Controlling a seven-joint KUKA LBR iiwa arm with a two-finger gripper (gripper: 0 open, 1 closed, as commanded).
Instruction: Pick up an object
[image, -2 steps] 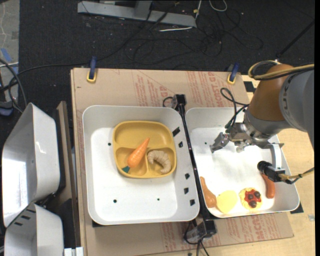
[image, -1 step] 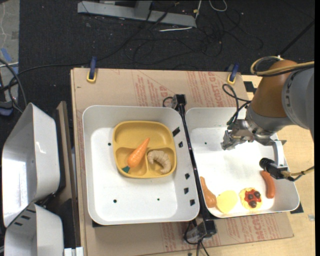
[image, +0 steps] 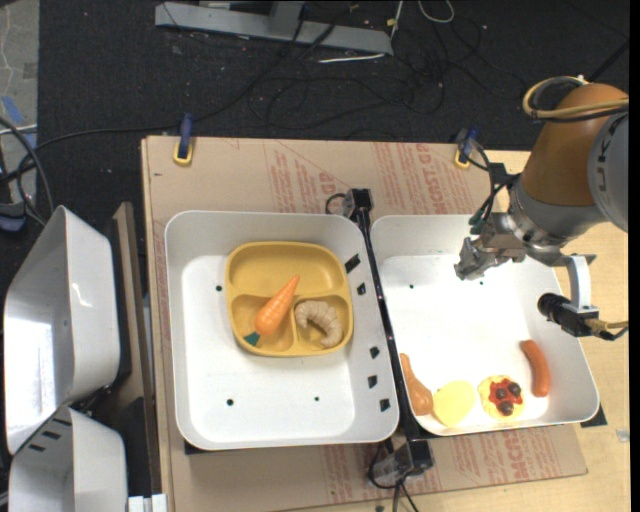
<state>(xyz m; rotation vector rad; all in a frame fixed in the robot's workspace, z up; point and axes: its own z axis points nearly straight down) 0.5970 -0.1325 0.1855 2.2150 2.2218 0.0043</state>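
- The two-finger gripper (image: 472, 262) hangs over the far part of the right-hand shallow white bin (image: 440, 232), above bare floor. Whether it is spread or closed cannot be told from this slanted view, and nothing is seen in its grasp.
- The candidate objects lie along the near wall of that bin, well apart from the gripper and toward the viewer: a red-orange sausage-shaped toy (image: 538, 367), a round yellow piece topped with red and dark bits (image: 502, 394), a plain pale-yellow disc (image: 453, 402) and an orange drumstick-shaped toy (image: 415, 385).
- Judged step: approach and selection; no object is lifted yet.
- Recommended practice: choose the sausage-shaped toy, since it lies a little apart from the others. Align the closing direction across its narrow width, descend vertically, then close.
- The two flat round pieces lie just beside each other and offer little height to grip; a slip is likely.
- The drumstick-shaped toy lies close to the divider wall, which may block one side of the gripper.
- The near wall limits clearance behind every candidate.
- A black fitting on the arm (image: 560, 311) sits between the gripper and the sausage-shaped toy; it should be kept clear during travel.
- In the left-hand white bin (image: 190, 330), far across the divider, a yellow sectioned plastic plate (image: 240, 275) holds an orange toy carrot (image: 277, 305) and a pale toy shrimp (image: 320, 322); these are reachable only by crossing the divider.
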